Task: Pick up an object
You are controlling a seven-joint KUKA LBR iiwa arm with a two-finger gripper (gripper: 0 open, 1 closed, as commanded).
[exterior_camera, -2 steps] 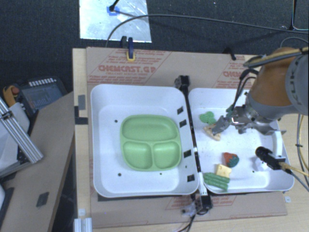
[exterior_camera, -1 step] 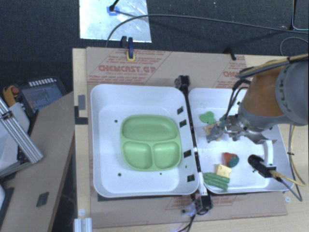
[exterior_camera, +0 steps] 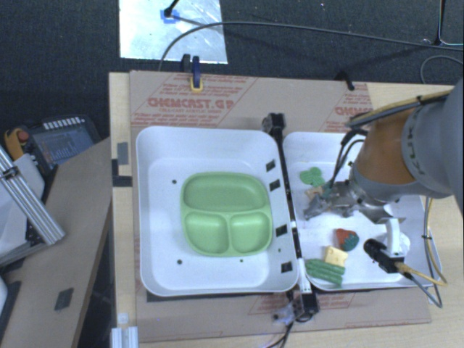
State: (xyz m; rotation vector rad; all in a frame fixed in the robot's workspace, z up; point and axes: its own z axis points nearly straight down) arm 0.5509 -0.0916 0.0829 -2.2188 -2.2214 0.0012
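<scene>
My gripper [exterior_camera: 317,203] hangs low over the left half of the right bin [exterior_camera: 406,278], with the grey arm and its orange band [exterior_camera: 384,154] reaching in from the right. Just beyond its tip lie a green leafy toy [exterior_camera: 312,175] and a small tan piece [exterior_camera: 314,191], which sits very close to the tip. Nearer the front lie a red and teal object [exterior_camera: 346,238], a yellow block [exterior_camera: 335,256] and a green pod [exterior_camera: 324,271]. Nothing is seen held.
The left bin [exterior_camera: 159,158] holds a pale green divided plate [exterior_camera: 225,213]. A black divider with clips [exterior_camera: 284,194] runs between the bins. A pendant device [exterior_camera: 61,145] and metal rail [exterior_camera: 29,201] sit off the bench at left.
</scene>
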